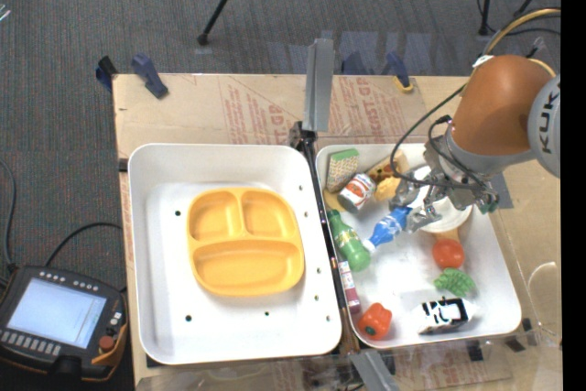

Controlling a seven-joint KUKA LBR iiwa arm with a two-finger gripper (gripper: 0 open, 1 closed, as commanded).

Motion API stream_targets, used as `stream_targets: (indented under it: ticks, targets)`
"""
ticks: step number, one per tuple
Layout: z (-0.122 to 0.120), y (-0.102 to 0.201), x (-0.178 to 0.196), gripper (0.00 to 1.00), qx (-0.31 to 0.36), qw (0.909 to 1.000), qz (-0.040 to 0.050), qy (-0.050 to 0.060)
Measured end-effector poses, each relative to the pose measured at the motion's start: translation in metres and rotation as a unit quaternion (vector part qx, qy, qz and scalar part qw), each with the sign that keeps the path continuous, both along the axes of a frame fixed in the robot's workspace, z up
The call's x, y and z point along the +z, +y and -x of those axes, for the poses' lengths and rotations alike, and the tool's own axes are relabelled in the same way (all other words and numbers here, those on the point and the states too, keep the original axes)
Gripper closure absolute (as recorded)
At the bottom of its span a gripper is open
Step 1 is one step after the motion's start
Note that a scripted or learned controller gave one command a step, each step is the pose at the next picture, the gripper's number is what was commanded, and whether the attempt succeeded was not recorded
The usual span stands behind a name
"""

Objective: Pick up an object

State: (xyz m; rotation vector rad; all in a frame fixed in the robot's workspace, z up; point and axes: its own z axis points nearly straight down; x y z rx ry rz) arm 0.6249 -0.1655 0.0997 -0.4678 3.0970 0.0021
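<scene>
Lying just beside fingers (428,208), seemingly: blue bottle (389,227).

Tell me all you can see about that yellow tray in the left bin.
The yellow tray looks like smooth, slightly glossy plastic, a rounded rectangle with raised rims. It is split into three compartments: two smaller ones along the far side and one wide one along the near side. It lies flat, right way up, slightly turned, around the middle of the left bin, resting on the bin's white floor. All three compartments hold nothing, and it sits apart from the bin's walls.
</scene>
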Motion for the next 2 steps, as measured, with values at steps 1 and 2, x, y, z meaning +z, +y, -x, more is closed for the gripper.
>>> stream_targets:
  ticks: [1,2]
  targets:
    - [0.0,0.0,0.0,0.0,0.0,1.0,-0.0003,0.0]
    - [0.052,0.01,-0.013,0.0,-0.037,0.9993,0.0,0.005]
